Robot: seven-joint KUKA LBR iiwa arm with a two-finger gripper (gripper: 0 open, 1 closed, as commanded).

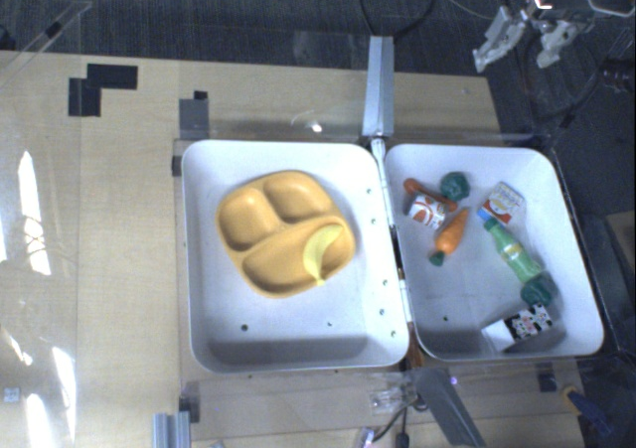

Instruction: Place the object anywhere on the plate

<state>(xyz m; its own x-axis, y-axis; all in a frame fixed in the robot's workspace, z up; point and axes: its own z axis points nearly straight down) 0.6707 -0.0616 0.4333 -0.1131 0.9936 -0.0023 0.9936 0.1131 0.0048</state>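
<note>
A yellow divided plate (260,213) sits in the left white bin (229,337). A yellow banana (320,249) lies in the plate's front right compartment, near its rim. My gripper (523,43) hangs high over the dark floor, beyond the far right corner of the right bin (566,237). It is well away from the plate. Its two pale fingers (494,42) are spread apart, open, with nothing between them.
The right bin holds a carrot (450,234), a red and white can (427,208), a teal lump (455,185), a small carton (504,201), a green bottle (513,253), another teal piece (538,289) and a black and white box (527,324). A metal post (378,88) stands behind the bins.
</note>
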